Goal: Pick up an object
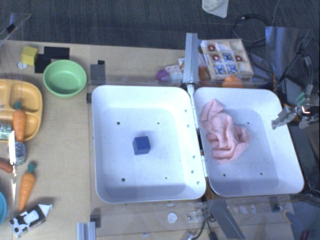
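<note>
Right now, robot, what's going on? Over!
Gripper at the right bin's right rim, holding nothing visible. Small blue cube in the left bin, crumpled pink cloth in the right. Nothing blocking either.

The tool [286,117] sits at the far right edge of the right bin [280,181], seemingly just above its rim, though the view there is cluttered. Left of the tool, inside that bin, lies a crumpled cloth [224,135]. Farther left, the left bin [165,184] holds a cube [142,144]. Well beyond it on the surface [60,184] stand a bowl [64,77] and a tray [30,101].
</note>
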You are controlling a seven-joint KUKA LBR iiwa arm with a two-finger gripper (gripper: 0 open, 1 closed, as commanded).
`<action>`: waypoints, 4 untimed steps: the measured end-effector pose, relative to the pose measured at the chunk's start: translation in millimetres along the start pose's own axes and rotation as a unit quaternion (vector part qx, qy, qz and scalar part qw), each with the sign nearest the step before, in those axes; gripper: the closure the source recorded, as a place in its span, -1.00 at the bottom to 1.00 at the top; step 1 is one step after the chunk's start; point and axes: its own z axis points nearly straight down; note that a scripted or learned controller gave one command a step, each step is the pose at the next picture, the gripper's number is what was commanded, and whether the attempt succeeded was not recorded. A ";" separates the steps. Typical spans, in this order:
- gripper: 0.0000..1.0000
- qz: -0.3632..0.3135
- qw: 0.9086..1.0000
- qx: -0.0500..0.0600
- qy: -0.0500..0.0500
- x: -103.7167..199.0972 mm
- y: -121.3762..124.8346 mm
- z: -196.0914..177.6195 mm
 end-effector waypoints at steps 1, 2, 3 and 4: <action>-1.00 -0.116 0.993 0.000 0.001 19.8 31.4 159.7; -1.00 -0.221 0.975 -0.007 -0.002 52.7 50.2 185.9; -1.00 -0.407 0.913 -0.008 -0.004 82.3 97.9 185.0; -1.00 -0.184 0.983 -0.007 -0.002 101.5 125.1 186.5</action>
